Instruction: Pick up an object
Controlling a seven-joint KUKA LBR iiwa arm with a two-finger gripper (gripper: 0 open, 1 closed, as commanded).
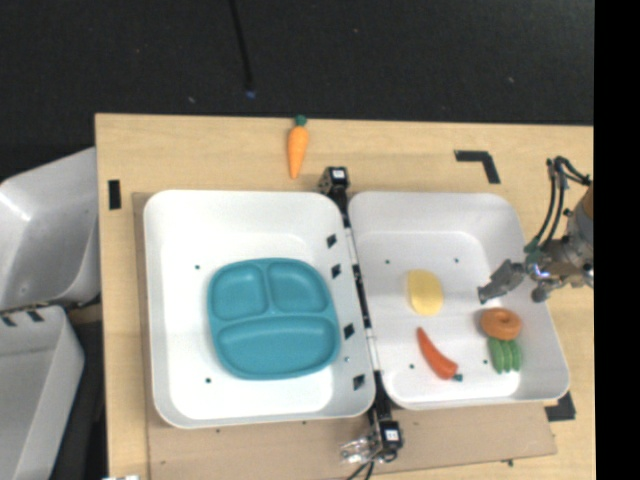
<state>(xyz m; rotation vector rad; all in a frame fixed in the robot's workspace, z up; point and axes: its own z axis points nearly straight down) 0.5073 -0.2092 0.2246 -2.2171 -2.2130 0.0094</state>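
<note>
The right bin (450,218) holds a yellow lump (425,292), a red chili pepper (436,354), an orange ring-shaped piece (500,323) and a green piece (505,356). My gripper (520,285) hangs over the bin's right side, just above the orange piece in the view. It is open, one finger (495,286) pointing left and the other near the bin's right wall, and nothing sits between them.
The left bin (170,228) holds a teal divided plate (272,318). A toy carrot (297,148) lies on the wooden bench behind the bins. Small black clips sit along the seam between the bins.
</note>
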